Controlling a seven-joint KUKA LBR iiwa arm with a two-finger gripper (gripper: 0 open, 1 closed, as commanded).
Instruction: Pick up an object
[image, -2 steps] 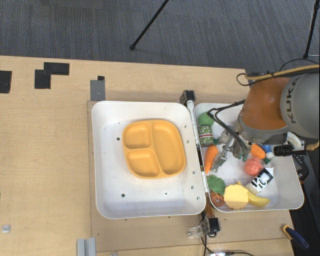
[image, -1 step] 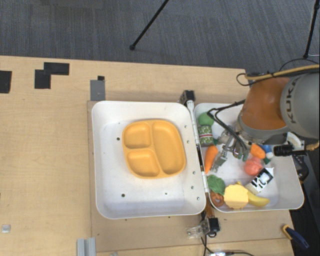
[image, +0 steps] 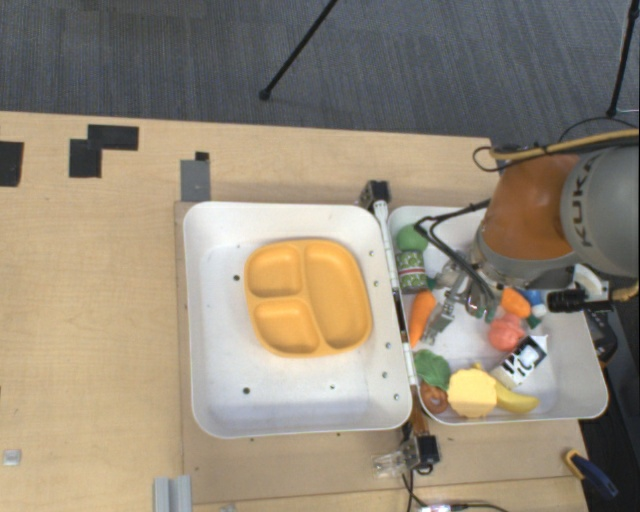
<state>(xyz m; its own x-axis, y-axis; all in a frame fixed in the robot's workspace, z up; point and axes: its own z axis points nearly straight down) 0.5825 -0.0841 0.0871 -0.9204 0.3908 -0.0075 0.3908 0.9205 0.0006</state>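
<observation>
Only readable text: white letters "KU" on the grey arm casing (image: 605, 215), cut off at the frame's right edge. Green can (image: 409, 262) label print too small to read.

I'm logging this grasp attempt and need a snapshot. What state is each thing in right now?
Gripper: low in the right bin, over the carrot, nothing seen between its fingers.
Carrot: lying by the bin's left wall.
Orange plate: flat in the left bin, right way up.
Green bottle: lying on its side.
Yellow toy: resting at the right bin's near edge.
Banana: lying beside the yellow toy.
Right bin: crowded with toys.
</observation>
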